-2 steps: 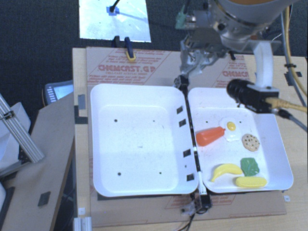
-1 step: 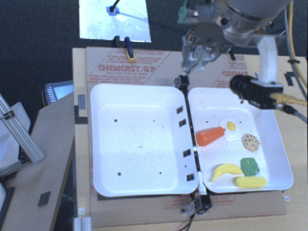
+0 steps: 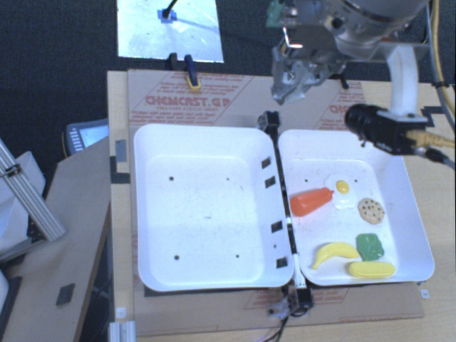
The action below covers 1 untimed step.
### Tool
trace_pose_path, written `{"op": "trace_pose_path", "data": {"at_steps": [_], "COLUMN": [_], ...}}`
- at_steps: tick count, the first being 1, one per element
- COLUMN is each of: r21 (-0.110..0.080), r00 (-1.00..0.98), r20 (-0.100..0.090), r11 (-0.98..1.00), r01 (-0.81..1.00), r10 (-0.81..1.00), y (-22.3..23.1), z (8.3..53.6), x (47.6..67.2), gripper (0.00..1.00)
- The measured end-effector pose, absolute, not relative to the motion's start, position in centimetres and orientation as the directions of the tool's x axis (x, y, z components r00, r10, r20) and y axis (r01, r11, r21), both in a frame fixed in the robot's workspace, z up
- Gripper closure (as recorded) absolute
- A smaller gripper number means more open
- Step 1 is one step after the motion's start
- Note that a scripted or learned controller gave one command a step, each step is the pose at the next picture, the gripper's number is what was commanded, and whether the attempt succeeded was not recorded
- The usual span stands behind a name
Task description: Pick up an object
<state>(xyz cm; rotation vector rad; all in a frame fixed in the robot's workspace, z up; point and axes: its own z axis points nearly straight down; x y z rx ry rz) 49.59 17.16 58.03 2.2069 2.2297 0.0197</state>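
The right bin [image 3: 410, 212] holds an orange carrot [image 3: 311, 201], a fried egg [image 3: 341, 189], a round cookie [image 3: 370, 210], a green piece [image 3: 370, 246], a yellow banana [image 3: 335, 253] and a yellow corn-like piece [image 3: 371, 268]. My gripper [image 3: 288, 91] hangs high above the bench, over the back edge between the two bins, well clear of every object. I see nothing between its fingers.
The left bin [image 3: 153, 191] sits beside the right one, with black clips [image 3: 274, 184] along the shared rim. Behind the bins lie a cardboard sheet [image 3: 214, 98] and a shiny metal plate [image 3: 169, 18]. A grey rail [image 3: 28, 194] stands at the far left.
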Motion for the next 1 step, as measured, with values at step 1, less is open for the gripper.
{"op": "trace_pose_path", "data": {"at_steps": [1], "r21": [0.015], "r00": [-0.012], "r20": [0.007], "r11": [0.012], "r01": [1.000], "r10": [1.000], "y": [17.14], "z": [59.17], "x": [49.61], "gripper": [1.00]}}
